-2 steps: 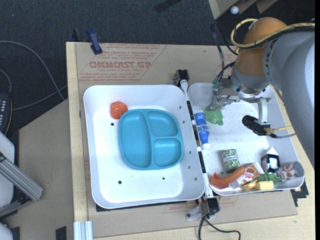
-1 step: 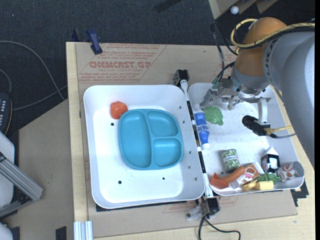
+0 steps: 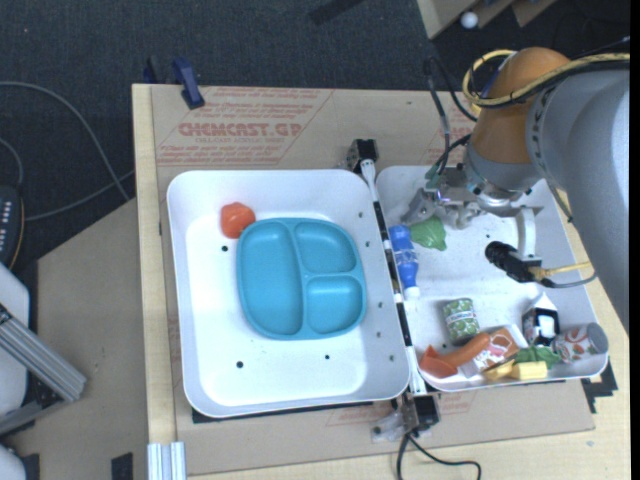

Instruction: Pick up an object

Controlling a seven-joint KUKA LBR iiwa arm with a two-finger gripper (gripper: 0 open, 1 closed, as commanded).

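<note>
Even, bright overhead light; the white bins (image 3: 200,298) look slightly washed out. Shadows are soft and short. The arm (image 3: 590,128) at right is blurred, and detail is mildly grainy throughout.

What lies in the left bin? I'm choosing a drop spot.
A blue divided tray sits mid-bin, with an orange ball by its upper-left corner. The bin floor beneath the tray is covered.

Tan wooden bench (image 3: 250,118) with red printed lettering; two shallow white plastic bins, left (image 3: 200,368) and right (image 3: 455,273), sit touching side by side on it.
</note>
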